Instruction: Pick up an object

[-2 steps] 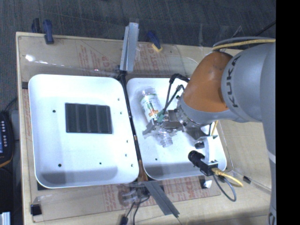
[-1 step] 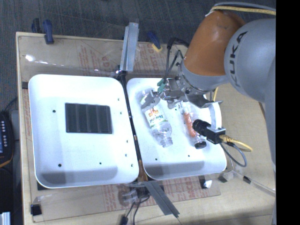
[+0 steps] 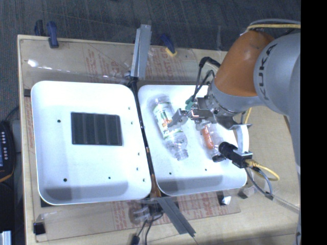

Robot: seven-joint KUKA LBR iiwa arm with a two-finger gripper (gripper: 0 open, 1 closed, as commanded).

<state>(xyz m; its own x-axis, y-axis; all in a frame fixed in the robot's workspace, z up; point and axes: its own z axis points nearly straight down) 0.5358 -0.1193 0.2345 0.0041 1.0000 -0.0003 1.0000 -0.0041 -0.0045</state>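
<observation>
While over right bin (image 3: pixel 168 188), fingers (image 3: pixel 180 117) touch bottle (image 3: pixel 164 118).

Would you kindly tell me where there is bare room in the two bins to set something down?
The left bin is bare around its dark grate. The right bin is bare along its near edge; its middle is crowded by the bottle, the orange item and the tool.

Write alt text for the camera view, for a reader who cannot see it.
A grey arm's end effector hangs over the right shallow white bin, beside a clear plastic bottle with a green and white label and a small orange object. The left shallow white bin holds a dark ribbed rectangular panel.
</observation>
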